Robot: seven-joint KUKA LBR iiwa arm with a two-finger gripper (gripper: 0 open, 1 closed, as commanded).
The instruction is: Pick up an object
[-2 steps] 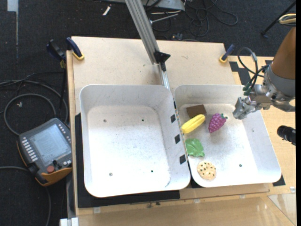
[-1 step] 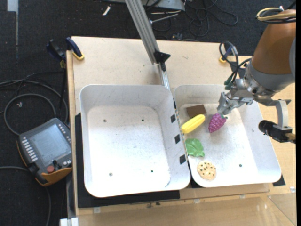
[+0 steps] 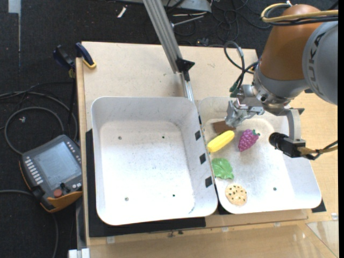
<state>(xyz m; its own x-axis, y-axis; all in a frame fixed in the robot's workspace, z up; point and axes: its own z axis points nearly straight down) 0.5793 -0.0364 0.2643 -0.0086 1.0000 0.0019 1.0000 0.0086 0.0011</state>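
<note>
A: Looking at the two-finger metal gripper (image 3: 235,117) under the grey and orange arm (image 3: 293,52), I cannot tell how the jaws stand; they point down into the right-hand shallow white bin (image 3: 290,190), just above a small brown block (image 3: 220,127) at the bin's upper left.

B: So which thing is it after?

A: My guess is that block, or the yellow plastic corn-shaped toy (image 3: 221,141) just below it. The purple plastic bunch of grapes (image 3: 248,140) sits just right of the corn, the green leafy toy (image 3: 222,169) lies below it, and the round speckled cookie toy (image 3: 236,194) is nearest the front rim.

B: What could spoil the grab?

A: Crowding, I think. Block, corn and grapes sit close together by the bin wall, so a descent slightly off could nudge the corn aside or pinch two things at once. The corn looks smooth and rounded, so it might squirt out. The wall between bins could also foul one side of the tool.

B: And the surroundings?

A: The left-hand white bin (image 3: 142,160) is beside it on a pale wooden bench (image 3: 129,69). A teach pendant (image 3: 51,171) and cables (image 3: 24,112) lie on dark carpet to the left, and a metal rail (image 3: 164,28) slants down toward the bins.
</note>
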